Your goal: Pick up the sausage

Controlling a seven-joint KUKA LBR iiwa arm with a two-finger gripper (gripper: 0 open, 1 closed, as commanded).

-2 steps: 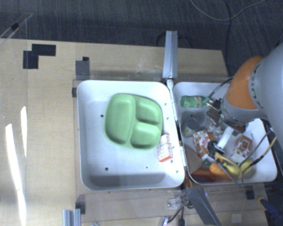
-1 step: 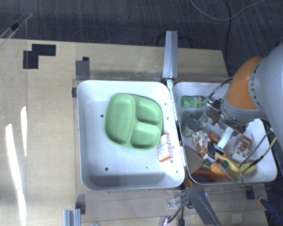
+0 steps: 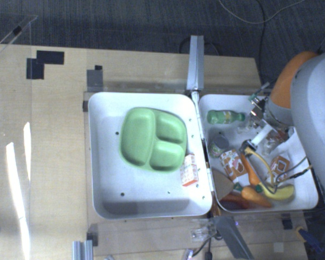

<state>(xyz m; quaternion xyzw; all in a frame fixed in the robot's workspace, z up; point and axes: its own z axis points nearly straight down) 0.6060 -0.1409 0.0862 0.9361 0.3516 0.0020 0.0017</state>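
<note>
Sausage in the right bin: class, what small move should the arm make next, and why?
Probably shift the gripper toward the near left corner of the right bin. What looks like the dark sausage lies there beside the carrot, while the gripper sits farther back, over the middle of the clutter, and holds nothing visible.

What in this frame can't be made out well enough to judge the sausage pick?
- Gripper: in the camera view, too small and cluttered to read.
- Sausage: dark reddish piece in the right bin, partly under the carrot.
- Arm: cut off by the right edge.
</note>
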